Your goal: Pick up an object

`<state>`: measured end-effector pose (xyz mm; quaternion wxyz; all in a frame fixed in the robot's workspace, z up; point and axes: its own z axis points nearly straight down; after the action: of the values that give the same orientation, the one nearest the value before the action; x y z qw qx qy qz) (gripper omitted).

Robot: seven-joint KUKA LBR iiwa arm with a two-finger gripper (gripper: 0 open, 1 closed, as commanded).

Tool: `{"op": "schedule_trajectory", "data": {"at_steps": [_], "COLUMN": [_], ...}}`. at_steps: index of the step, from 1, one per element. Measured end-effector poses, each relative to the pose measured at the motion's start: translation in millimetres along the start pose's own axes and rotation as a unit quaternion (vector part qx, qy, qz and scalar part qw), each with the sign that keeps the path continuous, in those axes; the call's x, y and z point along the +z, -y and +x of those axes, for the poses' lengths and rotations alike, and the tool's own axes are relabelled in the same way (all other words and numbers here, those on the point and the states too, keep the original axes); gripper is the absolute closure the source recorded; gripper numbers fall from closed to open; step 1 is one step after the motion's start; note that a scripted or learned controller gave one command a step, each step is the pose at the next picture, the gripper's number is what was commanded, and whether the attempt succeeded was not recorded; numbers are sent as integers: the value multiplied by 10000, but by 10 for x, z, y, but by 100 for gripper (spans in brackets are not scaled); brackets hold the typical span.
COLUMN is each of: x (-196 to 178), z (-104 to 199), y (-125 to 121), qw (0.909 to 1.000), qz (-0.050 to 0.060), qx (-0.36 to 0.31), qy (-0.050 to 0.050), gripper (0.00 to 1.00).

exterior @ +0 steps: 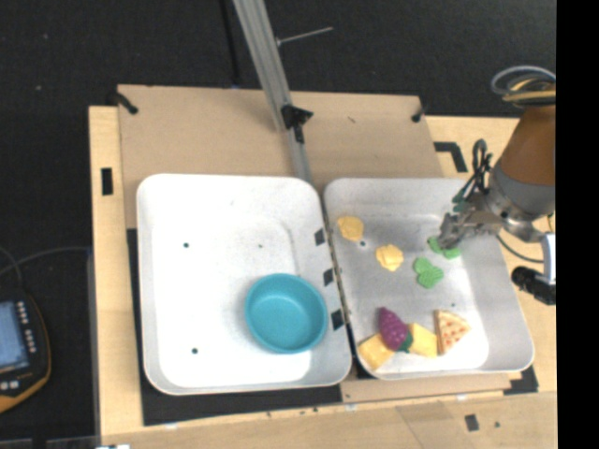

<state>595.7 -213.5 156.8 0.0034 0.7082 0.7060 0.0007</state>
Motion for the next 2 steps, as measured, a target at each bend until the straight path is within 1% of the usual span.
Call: {"op": "schedule_trajectory", "data": {"at_steps": [1,2], "x": [-576,-961], "z": [-52,-70], "y": [-73,-79], "qw": [10000,10000], "qz": [20,19], "qx": [-23,-30], "qy": [-9,-9], "gripper": [100,100]}}
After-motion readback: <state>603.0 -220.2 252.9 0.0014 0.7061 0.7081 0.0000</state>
